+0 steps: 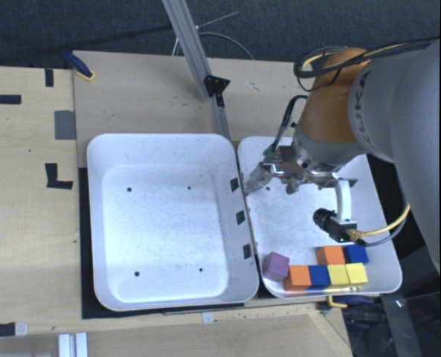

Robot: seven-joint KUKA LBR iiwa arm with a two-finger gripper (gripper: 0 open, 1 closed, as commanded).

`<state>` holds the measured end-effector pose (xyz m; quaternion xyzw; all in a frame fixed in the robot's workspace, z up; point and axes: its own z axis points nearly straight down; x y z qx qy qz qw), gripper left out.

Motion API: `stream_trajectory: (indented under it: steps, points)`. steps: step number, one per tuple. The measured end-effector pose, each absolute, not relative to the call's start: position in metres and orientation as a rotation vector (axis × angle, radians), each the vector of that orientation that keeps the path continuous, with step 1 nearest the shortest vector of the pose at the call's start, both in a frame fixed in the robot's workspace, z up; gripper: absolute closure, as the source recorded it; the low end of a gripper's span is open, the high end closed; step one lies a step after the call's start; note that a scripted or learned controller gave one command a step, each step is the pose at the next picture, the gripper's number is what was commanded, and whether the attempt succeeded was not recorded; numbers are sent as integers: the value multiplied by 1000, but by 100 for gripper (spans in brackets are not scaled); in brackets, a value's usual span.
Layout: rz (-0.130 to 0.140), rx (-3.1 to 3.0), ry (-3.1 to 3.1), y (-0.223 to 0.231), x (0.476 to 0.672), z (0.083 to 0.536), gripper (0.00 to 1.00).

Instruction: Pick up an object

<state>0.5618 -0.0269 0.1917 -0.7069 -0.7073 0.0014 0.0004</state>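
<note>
Blocks (326, 268) lying clustered at the near edge of the right bin (376, 199), purple block (277, 264) standing slightly apart at the cluster's left. Hovering over the bin's far part, gripper (293, 175) carrying nothing visible; jaw spread impossible to tell. Better targeting the isolated purple block, descending straight, avoiding the bin wall.

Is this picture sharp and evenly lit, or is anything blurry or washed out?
In the camera view, light is even and soft; the left bin looks bright but keeps its speckles; the blocks are crisp; the gripper area is slightly smeared; the arm close to the lens looks soft.
</note>
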Motion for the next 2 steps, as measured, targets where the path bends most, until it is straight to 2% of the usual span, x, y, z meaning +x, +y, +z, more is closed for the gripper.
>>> stream_trajectory:
  steps: [1,2]
  points:
    - [0,-2222,-2223,-50,603,192,0]
    - [5,-2221,-2220,-41,569,192,0]
